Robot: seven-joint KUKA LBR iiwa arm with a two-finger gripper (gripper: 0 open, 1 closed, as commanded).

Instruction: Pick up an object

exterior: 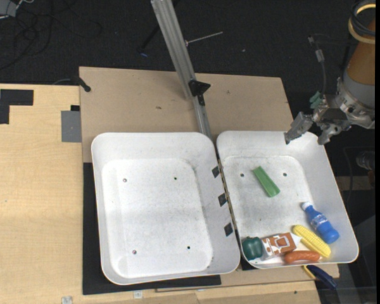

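My pincer (309, 127) hangs over the far right corner of the right bin (326, 163), fingers spread apart with nothing between them.

The green block (266, 181) lies tilted on the bin floor, nearer the camera and to the left of my pincer, apart from it. Well beyond that, along the near rim, sit a blue bottle (321, 223), a yellow corn cob (311, 240), an orange sausage (301, 256), a small orange-and-white packet (278, 242) and a dark green piece (253, 247). The left bin (114, 151) sits alongside on the surface.
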